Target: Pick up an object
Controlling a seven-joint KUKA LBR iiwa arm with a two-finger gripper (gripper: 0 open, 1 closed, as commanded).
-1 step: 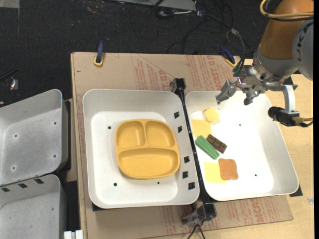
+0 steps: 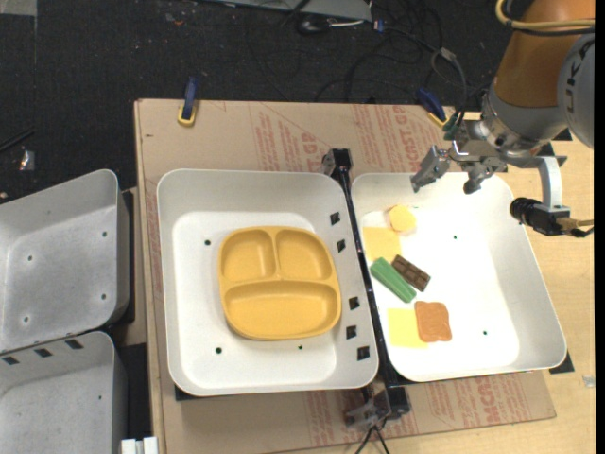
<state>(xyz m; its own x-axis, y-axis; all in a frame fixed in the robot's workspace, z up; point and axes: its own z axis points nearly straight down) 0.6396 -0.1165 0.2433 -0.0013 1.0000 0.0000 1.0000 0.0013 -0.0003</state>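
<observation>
Cardboard-topped bench, two white bins. Hovered at twelve o'clock of right bin: gripper, fingers spread, nothing held. Lay at nine o'clock, unpicked: green block, brown bar.

Two smooth white plastic bins sit on matt brown cardboard, the left holding a glossy yellow plastic tray.

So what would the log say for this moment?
claw: open, holds nothing | above right bin's far edge | yellow tray: left bin
</observation>
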